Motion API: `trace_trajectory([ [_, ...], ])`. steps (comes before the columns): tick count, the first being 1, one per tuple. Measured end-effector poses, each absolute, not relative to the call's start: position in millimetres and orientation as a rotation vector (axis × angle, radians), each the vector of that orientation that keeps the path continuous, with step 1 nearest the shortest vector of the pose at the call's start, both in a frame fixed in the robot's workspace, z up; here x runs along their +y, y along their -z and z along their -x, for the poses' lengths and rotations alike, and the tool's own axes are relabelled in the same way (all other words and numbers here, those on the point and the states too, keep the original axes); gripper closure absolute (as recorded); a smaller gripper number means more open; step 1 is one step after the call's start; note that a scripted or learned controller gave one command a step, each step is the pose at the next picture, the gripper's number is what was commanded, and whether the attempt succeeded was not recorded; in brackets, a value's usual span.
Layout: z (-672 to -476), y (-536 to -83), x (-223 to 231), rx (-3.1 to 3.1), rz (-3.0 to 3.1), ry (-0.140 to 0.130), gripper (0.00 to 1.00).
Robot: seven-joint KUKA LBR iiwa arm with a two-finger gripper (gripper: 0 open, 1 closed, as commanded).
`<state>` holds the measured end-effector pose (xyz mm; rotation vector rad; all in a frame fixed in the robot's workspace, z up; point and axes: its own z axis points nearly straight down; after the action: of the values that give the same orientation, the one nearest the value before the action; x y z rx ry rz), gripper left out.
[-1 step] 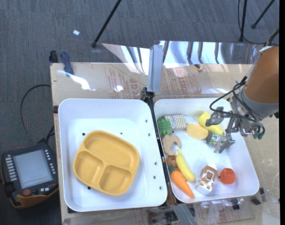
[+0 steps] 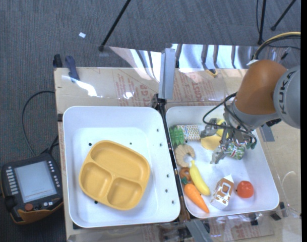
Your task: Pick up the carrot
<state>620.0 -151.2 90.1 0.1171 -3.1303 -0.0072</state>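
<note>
The carrot (image 2: pixel 196 197) is orange with a narrow tip and lies at the front left of the right bin (image 2: pixel 268 185), slanting toward the front rim. A yellow banana (image 2: pixel 199 178) lies right beside it, on its far side. My gripper (image 2: pixel 225 147) hangs over the middle of the right bin, up and to the right of the carrot and well apart from it. It looks open, and I see nothing held between its fingers. The arm's wrist hides what lies directly under it.
The right bin also holds a red tomato (image 2: pixel 245 189), a small white and orange carton (image 2: pixel 223 191), a doughnut-shaped piece (image 2: pixel 185 154), a green corn-like piece (image 2: pixel 183 133), a yellow item (image 2: pixel 210 142) and a green item (image 2: pixel 238 152). A yellow divided tray (image 2: pixel 114 174) lies in the left bin (image 2: pixel 77 120).
</note>
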Motion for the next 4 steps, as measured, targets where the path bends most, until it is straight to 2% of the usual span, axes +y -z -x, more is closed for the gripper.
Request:
trace_trajectory([
  [1,-571.9,-87,-100,-3.141,-0.002,0.003,0.0],
  [2,-523.3,-191,-25,-3.146,0.146,0.004,0.0],
  [3,-480.1,-186,18,-3.117,0.361,0.001,0.0],
  [4,-475.8,-186,63,-3.04,0.786,-0.001,0.0],
])
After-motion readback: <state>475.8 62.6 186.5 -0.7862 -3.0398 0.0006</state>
